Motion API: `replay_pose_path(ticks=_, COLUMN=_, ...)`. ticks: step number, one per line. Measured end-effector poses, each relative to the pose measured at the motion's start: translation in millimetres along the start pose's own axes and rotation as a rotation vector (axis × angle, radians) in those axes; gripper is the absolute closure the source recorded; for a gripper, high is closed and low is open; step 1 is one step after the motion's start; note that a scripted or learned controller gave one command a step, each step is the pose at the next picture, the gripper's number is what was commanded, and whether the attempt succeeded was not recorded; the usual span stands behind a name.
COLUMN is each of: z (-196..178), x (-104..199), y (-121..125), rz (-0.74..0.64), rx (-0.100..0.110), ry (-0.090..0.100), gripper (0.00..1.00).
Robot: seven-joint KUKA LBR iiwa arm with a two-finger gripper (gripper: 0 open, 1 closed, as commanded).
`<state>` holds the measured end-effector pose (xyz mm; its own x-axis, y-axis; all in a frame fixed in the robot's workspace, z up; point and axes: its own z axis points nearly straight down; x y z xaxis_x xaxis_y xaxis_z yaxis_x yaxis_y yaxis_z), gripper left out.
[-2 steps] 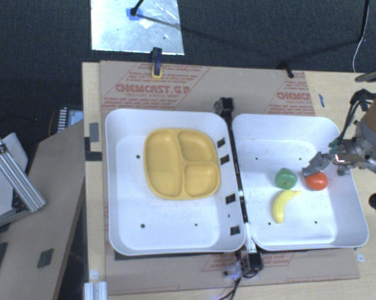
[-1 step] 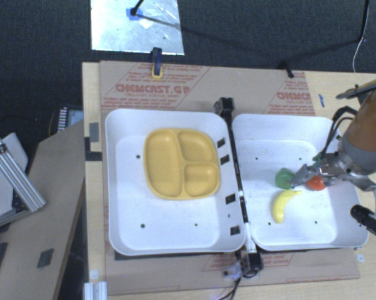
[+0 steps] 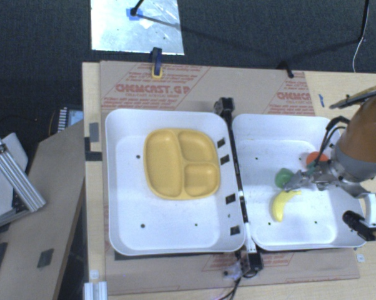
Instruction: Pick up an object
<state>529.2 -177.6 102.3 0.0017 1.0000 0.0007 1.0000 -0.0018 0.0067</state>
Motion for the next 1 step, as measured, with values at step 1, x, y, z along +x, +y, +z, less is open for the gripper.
replay_pose_path(ticks=1, z=-13.4, x=-0.1, y=2.1, rz=-0.002, rx=-0.006, ry=-0.003, gripper=1.0)
